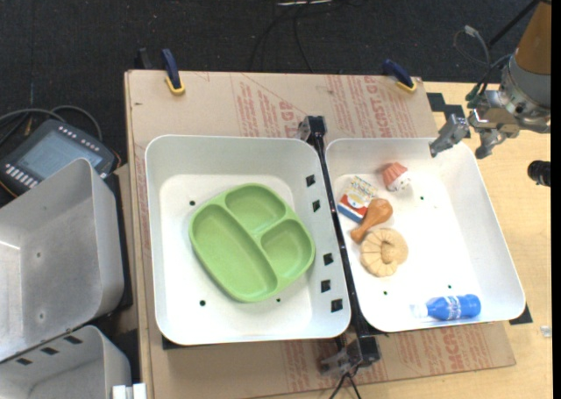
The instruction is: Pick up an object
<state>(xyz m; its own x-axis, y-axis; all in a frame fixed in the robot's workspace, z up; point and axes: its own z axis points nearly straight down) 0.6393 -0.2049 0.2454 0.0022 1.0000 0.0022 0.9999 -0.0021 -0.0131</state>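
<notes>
At the right bin's 1 o'clock corner: the claw (466,132) hangs over the rim, its two fingers spread apart with nothing between them.
Arm: grey (524,90), orange band above the wrist, reaching in from 3 o'clock.
Right bin (491,213): shallow and white, holding all the loose pieces.
Candidates to pick: a small pink-and-white toy (396,176) toward 12 o'clock of the bin; a flat printed packet (355,195) just beside a toy drumstick (372,217) near the bin's 9 o'clock wall; a tan round bun-like piece (384,251) at the middle; a blue bottle (452,307) lying on its side at 6 o'clock.
Likely easiest target: the pink-and-white toy, I judge, since it is nearest the claw and stands apart from the rest.
Doing the step well: centre the spread fingers over one piece only, descend straight, and close across its narrow side; the drumstick touches the packet and nearly the bun, so a grab there risks nudging neighbours.
Risk: the bottle, round and close to the wall, may roll away.
Left bin (166,169): carries a green divided plate (252,241), well apart from the claw.
Surface: a brown board (254,99) under both bins, clamped at its 12 o'clock edge by two blue-and-yellow clamps (172,71).
Room: dark floor with cables at 12 o'clock, and grey tubs (53,257) at 9 o'clock.
</notes>
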